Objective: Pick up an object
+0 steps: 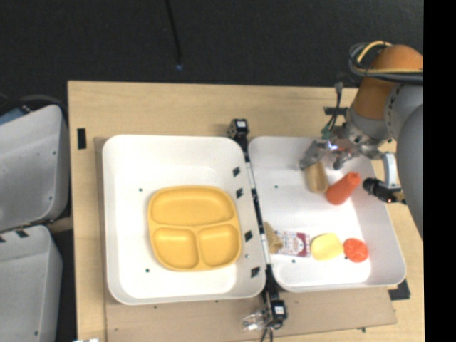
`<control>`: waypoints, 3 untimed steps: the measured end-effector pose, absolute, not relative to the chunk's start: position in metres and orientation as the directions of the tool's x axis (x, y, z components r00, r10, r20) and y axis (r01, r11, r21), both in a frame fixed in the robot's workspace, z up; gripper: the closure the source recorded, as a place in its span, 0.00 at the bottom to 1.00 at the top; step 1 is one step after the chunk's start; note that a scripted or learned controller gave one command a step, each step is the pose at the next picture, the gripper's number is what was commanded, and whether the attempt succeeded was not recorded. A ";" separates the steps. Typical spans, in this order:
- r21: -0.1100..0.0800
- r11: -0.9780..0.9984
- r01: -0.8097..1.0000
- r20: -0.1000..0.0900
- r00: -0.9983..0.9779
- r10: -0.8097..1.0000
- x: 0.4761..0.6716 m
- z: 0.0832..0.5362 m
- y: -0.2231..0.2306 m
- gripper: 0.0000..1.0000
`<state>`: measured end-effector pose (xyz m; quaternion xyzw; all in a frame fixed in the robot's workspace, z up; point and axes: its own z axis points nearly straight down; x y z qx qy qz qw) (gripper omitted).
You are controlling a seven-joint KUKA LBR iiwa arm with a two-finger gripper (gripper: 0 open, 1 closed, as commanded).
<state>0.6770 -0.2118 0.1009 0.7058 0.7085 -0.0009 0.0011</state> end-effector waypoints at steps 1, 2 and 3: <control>0.005 0.007 1.000 -0.007 -0.007 1.000 0.678 0.114 -0.213 1.00; 0.005 0.001 1.000 -0.002 -0.001 1.000 0.674 0.167 -0.222 1.00; 0.008 0.004 1.000 -0.002 -0.004 1.000 0.679 0.224 -0.214 1.00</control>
